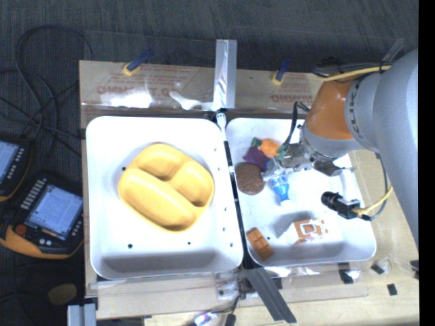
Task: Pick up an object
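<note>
Clutter sits bunched along the right bin's (360, 246) left wall: a purple piece (256, 156) and an orange one (270, 147) near the far corner, a brown disc (249, 178) against the wall, and a small blue object (281, 190) just beside them toward the middle. The gripper (292, 158) hangs low over this cluster, reaching in from the right edge; how its jaws stand I cannot tell from here. The blue object lies just nearward of it, apparently the closest target, its long axis running roughly far-to-near. A white-and-orange block (309, 229) rests toward the near edge, well apart. The left bin (102, 250) carries a big yellow form (166, 185).
</note>
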Controlling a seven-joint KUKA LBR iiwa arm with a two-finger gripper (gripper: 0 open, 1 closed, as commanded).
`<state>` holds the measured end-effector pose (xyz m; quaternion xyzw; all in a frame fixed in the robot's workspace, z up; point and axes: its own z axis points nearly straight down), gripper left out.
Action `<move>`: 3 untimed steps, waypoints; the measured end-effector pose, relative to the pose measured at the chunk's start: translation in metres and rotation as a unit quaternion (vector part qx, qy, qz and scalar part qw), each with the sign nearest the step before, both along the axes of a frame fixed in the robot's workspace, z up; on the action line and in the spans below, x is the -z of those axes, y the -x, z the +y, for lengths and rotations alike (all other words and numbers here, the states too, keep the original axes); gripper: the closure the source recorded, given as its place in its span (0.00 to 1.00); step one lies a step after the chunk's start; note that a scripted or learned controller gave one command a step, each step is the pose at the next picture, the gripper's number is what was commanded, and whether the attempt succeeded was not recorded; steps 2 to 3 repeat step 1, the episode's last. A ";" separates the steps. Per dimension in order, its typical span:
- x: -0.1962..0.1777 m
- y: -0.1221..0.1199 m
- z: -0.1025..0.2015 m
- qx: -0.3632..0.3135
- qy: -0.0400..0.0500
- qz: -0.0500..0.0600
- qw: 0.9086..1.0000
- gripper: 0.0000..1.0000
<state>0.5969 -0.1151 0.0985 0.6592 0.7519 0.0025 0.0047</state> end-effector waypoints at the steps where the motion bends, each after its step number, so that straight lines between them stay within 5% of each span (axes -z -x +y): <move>1: -0.084 0.029 0.053 -0.034 -0.001 0.006 0.999 1.00; 3: -0.084 0.029 0.053 -0.034 -0.001 0.006 0.999 1.00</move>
